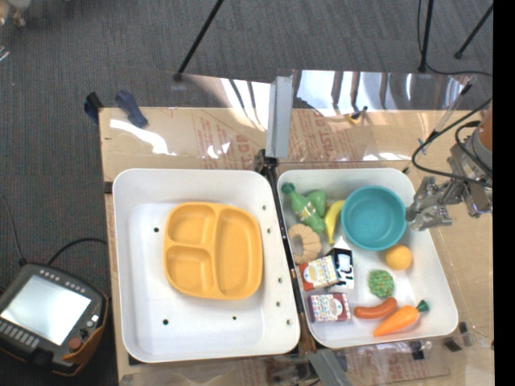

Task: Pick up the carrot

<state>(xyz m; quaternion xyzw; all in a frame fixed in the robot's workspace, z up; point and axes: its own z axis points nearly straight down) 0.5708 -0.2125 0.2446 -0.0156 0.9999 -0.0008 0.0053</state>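
Note:
The carrot (400, 319), orange with a green top, lies at the front right corner of the right bin (447, 296), beside a red sausage (375, 309). My gripper (429, 209) hangs at the right bin's right edge, just right of the teal bowl (373, 217) and well behind the carrot. Nothing shows between its fingers.
The right bin also holds a green bottle (299, 203), a banana (332, 220), an orange fruit (398, 257), a green ball (381, 283), a round biscuit-like toy (304, 242) and small cartons (320, 273). A yellow divided plate (214, 249) sits in the left bin (137, 296).

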